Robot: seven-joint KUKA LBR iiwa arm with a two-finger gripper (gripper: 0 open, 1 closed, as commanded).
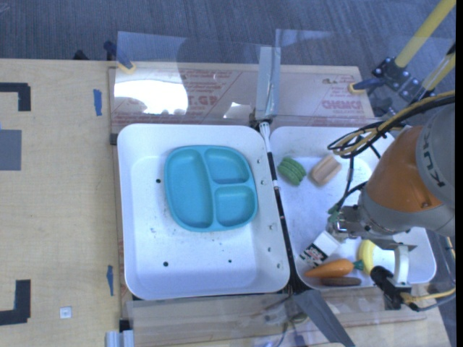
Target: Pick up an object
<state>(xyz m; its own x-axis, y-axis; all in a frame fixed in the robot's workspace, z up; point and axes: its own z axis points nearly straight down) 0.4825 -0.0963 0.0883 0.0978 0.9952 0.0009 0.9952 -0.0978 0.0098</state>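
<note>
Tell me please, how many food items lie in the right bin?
4 visible: a green vegetable and a tan bread piece near the far wall, a carrot near the front edge, a yellow item beside it. The arm may hide others.

Arm (409,183) over right bin (304,201).

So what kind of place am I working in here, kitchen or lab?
Most likely a robotics lab bench. Two white bins sit on a plywood bench marked with tape, and toy food such as a carrot and a teal divided plate serves as props.
</note>
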